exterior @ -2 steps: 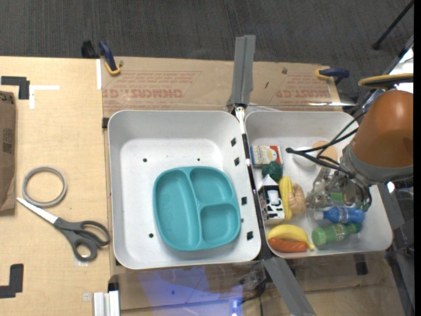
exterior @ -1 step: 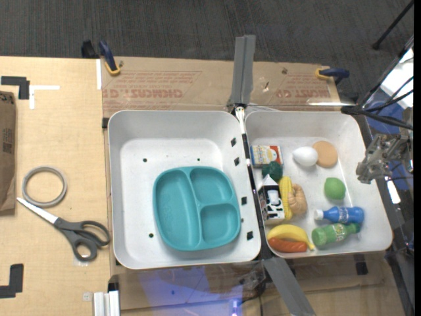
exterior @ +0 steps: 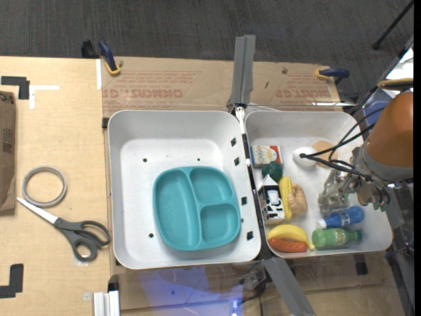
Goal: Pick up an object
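We look down on two white bins side by side on a tabletop (exterior: 52, 110). The left bin (exterior: 131, 137) holds a teal divided plate (exterior: 197, 207). The right bin (exterior: 316, 120) holds small items: a banana (exterior: 287, 231), a green bottle (exterior: 335, 237), a blue bottle (exterior: 343, 217), a corn cob (exterior: 286, 196). The hand (exterior: 337, 191) sits low over the right bin, just above the bottles; we cannot tell its grip. Scissors (exterior: 69, 229) and a tape roll (exterior: 44, 185) lie at left.
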`<move>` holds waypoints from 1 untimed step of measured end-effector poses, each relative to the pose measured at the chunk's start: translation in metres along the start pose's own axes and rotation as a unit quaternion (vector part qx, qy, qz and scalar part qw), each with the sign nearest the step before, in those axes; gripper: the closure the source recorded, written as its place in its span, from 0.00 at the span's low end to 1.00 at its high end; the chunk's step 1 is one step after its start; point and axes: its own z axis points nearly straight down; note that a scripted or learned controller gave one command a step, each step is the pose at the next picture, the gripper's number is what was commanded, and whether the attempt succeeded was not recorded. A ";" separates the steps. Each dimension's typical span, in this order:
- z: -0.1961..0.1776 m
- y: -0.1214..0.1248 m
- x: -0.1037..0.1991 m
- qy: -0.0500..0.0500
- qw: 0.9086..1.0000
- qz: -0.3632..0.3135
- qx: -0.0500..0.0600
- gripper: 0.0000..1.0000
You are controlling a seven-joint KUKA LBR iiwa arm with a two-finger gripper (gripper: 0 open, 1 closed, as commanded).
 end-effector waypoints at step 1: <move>0.000 0.000 0.000 0.000 1.000 0.000 0.000 0.00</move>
